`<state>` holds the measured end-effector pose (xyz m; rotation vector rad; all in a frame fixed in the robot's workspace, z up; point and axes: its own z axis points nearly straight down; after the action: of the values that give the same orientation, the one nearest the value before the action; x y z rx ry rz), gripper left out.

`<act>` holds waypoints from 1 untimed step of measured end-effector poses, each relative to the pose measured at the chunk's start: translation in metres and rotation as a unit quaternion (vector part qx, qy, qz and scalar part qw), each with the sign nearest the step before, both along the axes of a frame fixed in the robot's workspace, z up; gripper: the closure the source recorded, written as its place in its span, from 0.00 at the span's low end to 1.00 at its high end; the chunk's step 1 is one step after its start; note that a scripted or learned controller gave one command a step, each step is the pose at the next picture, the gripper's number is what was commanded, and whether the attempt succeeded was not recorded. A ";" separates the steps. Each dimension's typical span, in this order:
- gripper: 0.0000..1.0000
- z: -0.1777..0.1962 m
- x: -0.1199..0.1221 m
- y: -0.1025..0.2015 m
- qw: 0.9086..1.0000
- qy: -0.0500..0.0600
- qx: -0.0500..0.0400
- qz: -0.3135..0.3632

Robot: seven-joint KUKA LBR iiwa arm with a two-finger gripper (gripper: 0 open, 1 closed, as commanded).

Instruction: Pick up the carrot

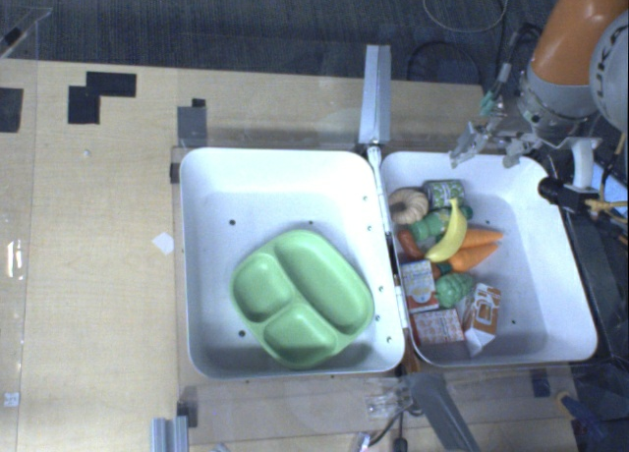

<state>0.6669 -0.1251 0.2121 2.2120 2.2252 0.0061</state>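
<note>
The orange carrot (480, 240) lies in the middle of the right bin (550, 273), its tip pointing right, tucked against a yellow banana (451, 233). A second orange piece (470, 259) lies just below it. My gripper (488, 149) hangs over the bin's back edge, up and slightly right of the carrot and well apart from it. Its two fingers are spread open with nothing between them.
Around the carrot lie a doughnut-like roll (407, 206), a green can (444, 192), green vegetables (428, 231) and several small food packets (437, 324). The left bin (226, 195) holds a green divided plate (303, 295). A metal post (374, 96) stands between the bins.
</note>
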 end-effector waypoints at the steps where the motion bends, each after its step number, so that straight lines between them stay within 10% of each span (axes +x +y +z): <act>1: 0.00 -0.087 -0.038 -0.014 0.992 -0.011 -0.003 0.123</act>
<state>0.6289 -0.1394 0.1249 1.9091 2.4657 0.0234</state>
